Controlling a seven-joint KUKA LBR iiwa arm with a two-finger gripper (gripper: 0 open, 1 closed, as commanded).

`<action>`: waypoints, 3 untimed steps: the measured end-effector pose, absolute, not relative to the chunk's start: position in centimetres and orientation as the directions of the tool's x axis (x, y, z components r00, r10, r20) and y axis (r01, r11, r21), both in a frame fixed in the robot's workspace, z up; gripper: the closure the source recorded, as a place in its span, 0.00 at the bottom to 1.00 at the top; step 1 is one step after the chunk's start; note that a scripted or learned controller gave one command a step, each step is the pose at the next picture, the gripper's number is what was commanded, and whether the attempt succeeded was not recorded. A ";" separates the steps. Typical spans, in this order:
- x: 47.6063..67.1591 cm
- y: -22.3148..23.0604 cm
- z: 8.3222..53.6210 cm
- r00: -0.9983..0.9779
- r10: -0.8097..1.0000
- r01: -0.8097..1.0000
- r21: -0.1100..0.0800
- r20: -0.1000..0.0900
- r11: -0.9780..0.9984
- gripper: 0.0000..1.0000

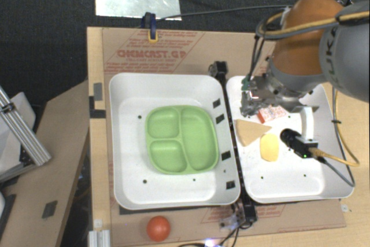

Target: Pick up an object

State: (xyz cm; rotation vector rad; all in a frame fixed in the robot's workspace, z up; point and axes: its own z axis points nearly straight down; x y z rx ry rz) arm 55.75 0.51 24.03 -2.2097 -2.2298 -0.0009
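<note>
The arm [309, 37] is covering the upper part of the right bin [300, 185], leaving the gripper [252, 100] in shadow: clenched or released, I cannot tell. One red-and-white packet [272, 113] is peeking out beside it, partly hidden. One tan wedge [250, 131] and one yellow piece [269, 147] are lying just below; one green plate [181, 139] is sitting in the left bin [124, 182].

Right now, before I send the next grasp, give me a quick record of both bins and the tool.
left bin: green divided tray
right bin: tan wedge, yellow piece, red-and-white item
tool: over right bin's rear left, beside red-and-white item
grip state: cannot tell
outside bins: orange ball, in front of left bin
</note>
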 end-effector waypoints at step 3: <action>51.8 10.4 22.5 -0.003 1.000 1.000 0.001 0.001 0.003 0.00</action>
